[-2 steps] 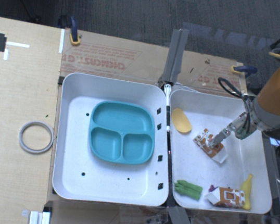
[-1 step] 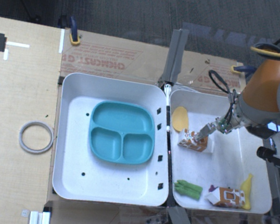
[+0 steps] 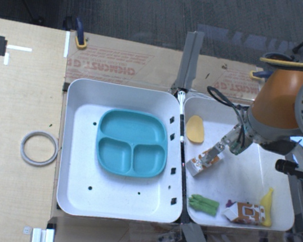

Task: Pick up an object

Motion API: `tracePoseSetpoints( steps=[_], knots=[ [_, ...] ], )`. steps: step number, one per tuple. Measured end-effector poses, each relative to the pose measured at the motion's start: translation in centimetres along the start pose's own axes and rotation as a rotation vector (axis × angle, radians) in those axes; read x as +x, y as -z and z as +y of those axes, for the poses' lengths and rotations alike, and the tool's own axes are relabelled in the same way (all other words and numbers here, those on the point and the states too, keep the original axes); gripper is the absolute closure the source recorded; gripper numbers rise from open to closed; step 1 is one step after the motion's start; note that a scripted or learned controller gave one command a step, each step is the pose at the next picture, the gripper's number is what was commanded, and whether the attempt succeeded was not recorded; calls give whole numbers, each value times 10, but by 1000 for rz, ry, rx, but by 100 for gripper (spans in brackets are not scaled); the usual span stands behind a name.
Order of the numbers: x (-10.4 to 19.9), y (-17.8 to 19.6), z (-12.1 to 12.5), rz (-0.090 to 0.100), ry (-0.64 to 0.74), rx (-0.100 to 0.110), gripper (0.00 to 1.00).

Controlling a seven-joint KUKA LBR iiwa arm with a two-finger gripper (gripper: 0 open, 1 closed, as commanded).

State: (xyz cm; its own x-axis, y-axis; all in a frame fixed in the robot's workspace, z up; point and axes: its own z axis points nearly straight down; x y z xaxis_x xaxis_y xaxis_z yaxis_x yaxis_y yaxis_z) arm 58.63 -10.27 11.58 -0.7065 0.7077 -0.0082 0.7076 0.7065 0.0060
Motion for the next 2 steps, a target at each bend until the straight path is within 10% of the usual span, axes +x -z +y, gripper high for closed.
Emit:
tracePoseSetpoints(
  steps=[2],
  knots=[
    [12,-9,0,-21,348,-15,0]
  ],
)
